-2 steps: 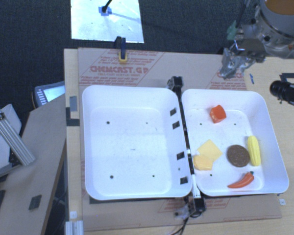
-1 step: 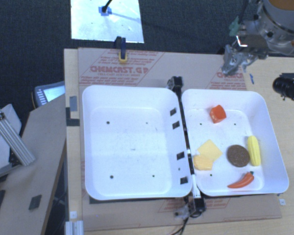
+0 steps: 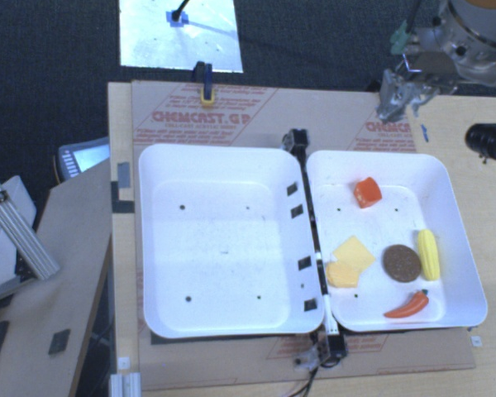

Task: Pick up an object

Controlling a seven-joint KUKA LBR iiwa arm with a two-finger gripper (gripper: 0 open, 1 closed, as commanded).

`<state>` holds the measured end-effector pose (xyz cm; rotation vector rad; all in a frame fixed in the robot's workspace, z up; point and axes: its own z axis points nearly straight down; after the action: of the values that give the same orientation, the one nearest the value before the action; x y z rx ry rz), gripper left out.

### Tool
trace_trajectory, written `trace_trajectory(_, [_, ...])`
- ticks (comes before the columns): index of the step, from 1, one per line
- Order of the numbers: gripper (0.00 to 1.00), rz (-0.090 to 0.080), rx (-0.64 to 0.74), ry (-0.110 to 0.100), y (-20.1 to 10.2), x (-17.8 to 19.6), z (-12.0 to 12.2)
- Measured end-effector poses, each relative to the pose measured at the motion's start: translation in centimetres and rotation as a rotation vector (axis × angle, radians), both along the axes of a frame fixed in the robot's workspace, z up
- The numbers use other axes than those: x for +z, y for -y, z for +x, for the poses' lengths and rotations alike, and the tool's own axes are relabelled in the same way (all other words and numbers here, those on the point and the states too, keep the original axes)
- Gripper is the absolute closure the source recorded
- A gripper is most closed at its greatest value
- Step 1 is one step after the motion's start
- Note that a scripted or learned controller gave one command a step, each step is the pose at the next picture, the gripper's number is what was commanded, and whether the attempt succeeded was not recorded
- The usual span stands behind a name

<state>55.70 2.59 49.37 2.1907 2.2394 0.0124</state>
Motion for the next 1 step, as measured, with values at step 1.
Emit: trace_trajectory(1, [1.0, 0.0, 0.006, 0.003, -0.01, 1.09, 0.05])
